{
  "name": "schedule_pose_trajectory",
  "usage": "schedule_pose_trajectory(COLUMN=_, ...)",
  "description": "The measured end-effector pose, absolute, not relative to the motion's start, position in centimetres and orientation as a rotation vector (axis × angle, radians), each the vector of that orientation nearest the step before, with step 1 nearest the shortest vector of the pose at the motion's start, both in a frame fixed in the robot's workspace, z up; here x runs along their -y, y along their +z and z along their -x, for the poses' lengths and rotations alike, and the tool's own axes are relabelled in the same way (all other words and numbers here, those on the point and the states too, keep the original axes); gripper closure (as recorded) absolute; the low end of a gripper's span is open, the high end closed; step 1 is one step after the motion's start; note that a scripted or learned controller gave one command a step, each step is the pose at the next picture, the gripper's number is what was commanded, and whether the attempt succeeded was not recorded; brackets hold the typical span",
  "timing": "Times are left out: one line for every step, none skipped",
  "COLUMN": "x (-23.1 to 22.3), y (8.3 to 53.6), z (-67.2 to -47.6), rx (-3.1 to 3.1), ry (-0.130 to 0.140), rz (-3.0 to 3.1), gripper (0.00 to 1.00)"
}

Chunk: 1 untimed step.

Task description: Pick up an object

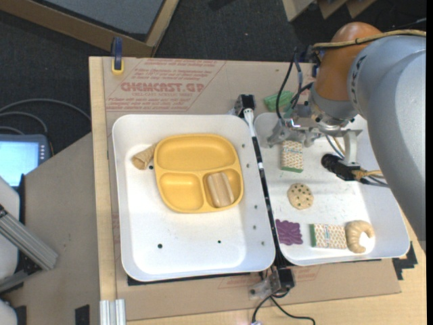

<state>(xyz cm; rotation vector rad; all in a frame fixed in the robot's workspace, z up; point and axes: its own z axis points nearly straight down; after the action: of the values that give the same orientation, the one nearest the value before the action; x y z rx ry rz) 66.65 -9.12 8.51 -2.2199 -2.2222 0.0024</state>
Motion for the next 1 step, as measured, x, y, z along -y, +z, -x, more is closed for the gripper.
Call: schedule_pose_trajectory(x=9.15, y=9.6, z=-66.72, rx=2.224, ry=0.001, rz=2.223, gripper=1.0)
